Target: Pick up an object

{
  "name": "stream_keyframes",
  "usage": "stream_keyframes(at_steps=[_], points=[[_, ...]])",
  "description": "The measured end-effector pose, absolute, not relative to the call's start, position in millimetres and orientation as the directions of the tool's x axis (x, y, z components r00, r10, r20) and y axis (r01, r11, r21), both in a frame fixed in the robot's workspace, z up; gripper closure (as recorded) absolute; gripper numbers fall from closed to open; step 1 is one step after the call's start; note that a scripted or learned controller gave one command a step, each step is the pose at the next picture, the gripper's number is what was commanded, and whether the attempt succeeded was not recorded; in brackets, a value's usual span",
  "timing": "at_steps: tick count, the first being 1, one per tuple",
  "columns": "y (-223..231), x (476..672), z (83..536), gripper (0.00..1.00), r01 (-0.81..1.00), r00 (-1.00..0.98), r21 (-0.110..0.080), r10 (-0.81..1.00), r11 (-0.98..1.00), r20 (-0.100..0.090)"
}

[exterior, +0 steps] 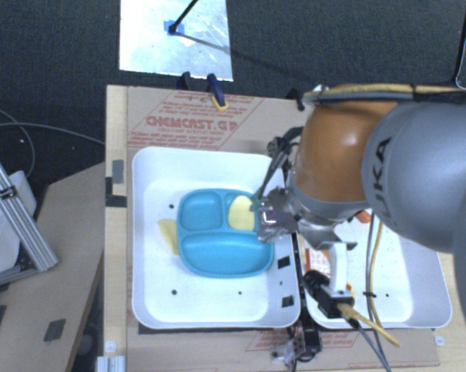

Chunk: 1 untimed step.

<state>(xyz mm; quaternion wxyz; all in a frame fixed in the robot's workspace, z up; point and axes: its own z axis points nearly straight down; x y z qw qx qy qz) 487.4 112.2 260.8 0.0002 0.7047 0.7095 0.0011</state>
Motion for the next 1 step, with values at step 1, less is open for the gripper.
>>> stream_keyframes(at_steps=[1], points=[[112.4,488.1,271.3,1.00,1.000,-0.011,0.004,1.000,0.011,0.002]])
